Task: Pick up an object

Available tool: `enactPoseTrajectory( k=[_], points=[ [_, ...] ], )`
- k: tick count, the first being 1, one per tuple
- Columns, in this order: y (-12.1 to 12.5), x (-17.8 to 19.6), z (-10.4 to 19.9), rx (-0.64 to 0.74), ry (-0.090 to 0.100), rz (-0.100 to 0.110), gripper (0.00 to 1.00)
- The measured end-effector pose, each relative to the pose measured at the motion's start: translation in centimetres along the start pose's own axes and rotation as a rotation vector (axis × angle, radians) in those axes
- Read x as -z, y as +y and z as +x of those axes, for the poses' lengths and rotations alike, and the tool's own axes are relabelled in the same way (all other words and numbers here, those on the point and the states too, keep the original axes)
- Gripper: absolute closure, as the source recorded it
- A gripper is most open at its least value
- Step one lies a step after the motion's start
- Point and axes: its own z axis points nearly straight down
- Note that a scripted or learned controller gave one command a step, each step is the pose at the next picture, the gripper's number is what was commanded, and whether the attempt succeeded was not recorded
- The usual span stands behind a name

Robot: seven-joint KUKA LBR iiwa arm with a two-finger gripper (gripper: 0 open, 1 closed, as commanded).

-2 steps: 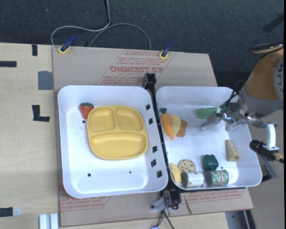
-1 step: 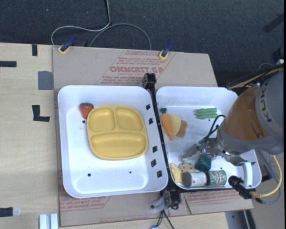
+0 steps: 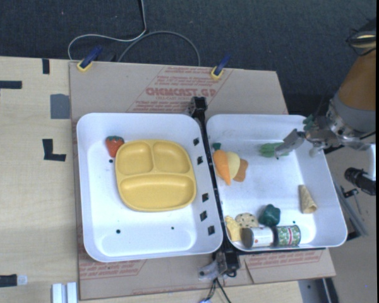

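Reaching in from the right, one gripper (image 3: pixel 283 149) pinches a green leafy piece (image 3: pixel 270 149) above the right bin (image 3: pixel 324 188); one yellow plate (image 3: pixel 156 174) occupies the left bin (image 3: pixel 95 188).

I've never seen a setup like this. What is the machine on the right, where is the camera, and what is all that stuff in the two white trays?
The camera sits above a bench, looking down at a slant. The machine at the right is a robot arm, grey and orange, ending in a gripper that works like a two-finger hand. It reaches over the right bin, with its tip beside a small green piece. I can't tell whether it holds anything.

That bin also has an orange toy food, a tan wedge, a dark green lump, a cookie and a can lying on its side. The left bin holds a yellow divided plate and a toy strawberry.
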Motion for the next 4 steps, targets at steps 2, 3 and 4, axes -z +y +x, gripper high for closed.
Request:
enactPoseTrajectory(
  k=[2,3,4],
  points=[
    [1.5,-12.8,4.4,0.003,0.006,0.012,0.00],
    [4.3,-12.8,9.4,0.003,0.005,0.015,0.00],
    [9.5,-13.2,9.3,0.007,0.007,0.052,0.00]
  ],
)
